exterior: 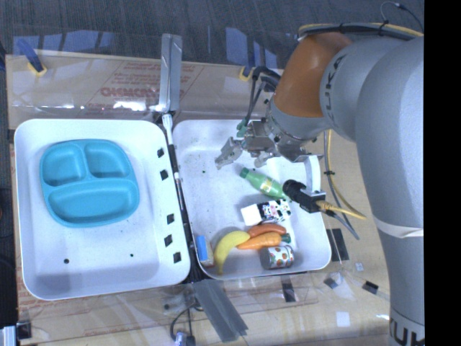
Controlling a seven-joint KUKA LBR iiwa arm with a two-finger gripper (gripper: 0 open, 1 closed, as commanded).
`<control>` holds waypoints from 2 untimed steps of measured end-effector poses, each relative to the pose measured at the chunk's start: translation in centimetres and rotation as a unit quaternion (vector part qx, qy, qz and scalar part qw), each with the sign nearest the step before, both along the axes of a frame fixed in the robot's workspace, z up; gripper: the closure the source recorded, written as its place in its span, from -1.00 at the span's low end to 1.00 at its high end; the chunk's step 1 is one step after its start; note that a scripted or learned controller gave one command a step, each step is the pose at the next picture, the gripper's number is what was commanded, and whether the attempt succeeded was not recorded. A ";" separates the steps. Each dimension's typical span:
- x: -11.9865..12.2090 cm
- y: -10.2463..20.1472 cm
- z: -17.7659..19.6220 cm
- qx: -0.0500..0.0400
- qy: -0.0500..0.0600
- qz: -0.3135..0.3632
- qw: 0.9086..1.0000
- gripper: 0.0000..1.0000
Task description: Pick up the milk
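The milk (266, 212) is a small white carton with black cow patches, lying flat in the right bin (203, 193) toward its near right side. My gripper (242, 156) hangs over the bin's far middle, up and to the left of the carton and well apart from it. Its fingers are spread open with nothing between them. A green bottle (263, 184) lies between the gripper and the milk.
Just in front of the milk lie a carrot (262, 238), a banana (225, 248) and a can (278, 257). A small blue object (203, 251) rests by the bin's near left wall. The left bin (29, 265) holds a blue divided plate (88, 180).
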State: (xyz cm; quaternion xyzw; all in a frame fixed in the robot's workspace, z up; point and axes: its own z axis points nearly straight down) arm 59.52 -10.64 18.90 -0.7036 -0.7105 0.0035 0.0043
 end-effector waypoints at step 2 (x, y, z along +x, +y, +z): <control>-6.9 -5.8 -4.3 0.001 0.003 0.058 0.998 1.00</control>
